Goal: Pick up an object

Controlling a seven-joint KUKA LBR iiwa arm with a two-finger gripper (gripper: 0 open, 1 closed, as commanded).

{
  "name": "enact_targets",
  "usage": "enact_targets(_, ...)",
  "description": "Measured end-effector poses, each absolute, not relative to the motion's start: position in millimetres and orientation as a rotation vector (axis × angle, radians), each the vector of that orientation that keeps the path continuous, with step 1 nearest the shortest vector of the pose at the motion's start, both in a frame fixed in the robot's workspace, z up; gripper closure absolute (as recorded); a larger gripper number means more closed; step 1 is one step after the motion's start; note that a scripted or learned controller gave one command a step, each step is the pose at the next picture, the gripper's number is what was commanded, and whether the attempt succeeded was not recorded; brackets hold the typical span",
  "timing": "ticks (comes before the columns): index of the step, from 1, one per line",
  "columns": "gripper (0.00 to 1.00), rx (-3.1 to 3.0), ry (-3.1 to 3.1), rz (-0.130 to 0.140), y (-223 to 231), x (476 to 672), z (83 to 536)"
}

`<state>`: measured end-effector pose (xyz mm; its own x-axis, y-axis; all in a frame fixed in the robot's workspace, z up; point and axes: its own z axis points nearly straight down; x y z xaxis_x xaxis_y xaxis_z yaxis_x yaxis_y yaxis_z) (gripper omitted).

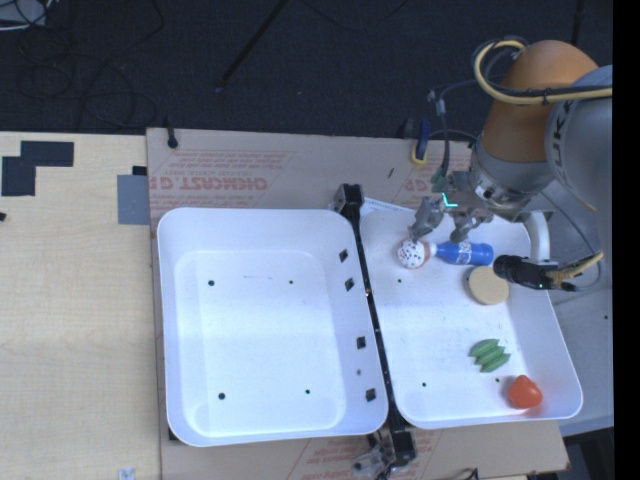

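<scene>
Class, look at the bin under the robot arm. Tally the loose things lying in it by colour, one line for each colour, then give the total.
White with dark spots: 1, the spotted ball
Blue: 1, the blue bottle
Beige: 1, the beige disc
Green: 1, the green pod
Red-orange: 1, the red-orange ball
Total: 5

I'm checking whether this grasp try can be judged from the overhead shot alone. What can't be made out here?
- Hand, camera view: whether it touches the blue object or the white dotted ball cannot be told at this slant.
- Blue object: its upper edge is hidden by the hand.
- Green item and red item: too small to identify.
- Arm: cut off by the picture's right side.
</scene>
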<state>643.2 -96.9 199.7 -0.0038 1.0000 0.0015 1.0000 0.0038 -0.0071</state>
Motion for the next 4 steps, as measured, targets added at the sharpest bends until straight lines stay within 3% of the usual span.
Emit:
enact_targets(1,1.00,-2.212,-2.221,0.006,-97.7,643.4,209.7)
enact_targets(2,0.00,-2.212,-2.221,0.007,-97.8,643.2,209.2)
enact_targets(3,1.00,-2.211,-2.221,0.005,-98.5,643.5,219.3)
enact_targets(4,0.00,-2.210,-2.221,0.007,-98.5,643.4,218.9)
